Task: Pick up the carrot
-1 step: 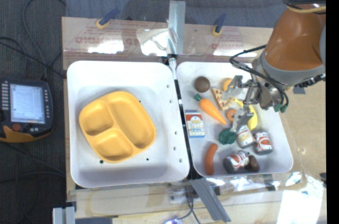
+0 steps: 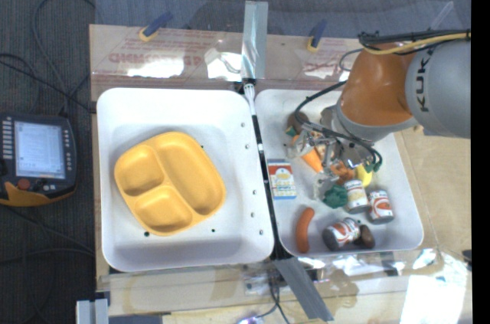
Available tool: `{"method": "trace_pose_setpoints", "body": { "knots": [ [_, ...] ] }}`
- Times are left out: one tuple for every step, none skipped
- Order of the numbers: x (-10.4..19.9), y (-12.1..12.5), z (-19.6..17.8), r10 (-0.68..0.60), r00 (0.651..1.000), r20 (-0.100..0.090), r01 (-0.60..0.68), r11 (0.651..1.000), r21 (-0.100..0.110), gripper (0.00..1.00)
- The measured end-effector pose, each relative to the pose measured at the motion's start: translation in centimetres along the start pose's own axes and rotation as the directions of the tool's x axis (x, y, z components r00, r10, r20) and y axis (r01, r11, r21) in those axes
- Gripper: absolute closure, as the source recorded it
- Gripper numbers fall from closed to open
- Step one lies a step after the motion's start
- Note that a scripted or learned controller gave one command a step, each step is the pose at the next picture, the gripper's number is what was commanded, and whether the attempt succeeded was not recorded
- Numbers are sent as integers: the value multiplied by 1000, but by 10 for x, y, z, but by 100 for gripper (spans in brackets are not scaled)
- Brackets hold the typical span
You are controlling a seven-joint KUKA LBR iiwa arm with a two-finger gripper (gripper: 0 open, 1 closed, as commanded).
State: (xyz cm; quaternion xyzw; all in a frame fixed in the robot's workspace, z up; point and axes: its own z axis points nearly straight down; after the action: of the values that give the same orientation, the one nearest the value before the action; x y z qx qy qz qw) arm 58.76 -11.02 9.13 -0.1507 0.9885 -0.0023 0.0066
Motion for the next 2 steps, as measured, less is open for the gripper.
{"method": "trace_pose_setpoints", "body": {
  "knots": [
    [-2, -1, -12, -1, 1000, 5, 1, 1000, 6, 100],
    [-2, 0, -11, -1, 1000, 3, 1, 1000, 5, 0]
  ]
}}
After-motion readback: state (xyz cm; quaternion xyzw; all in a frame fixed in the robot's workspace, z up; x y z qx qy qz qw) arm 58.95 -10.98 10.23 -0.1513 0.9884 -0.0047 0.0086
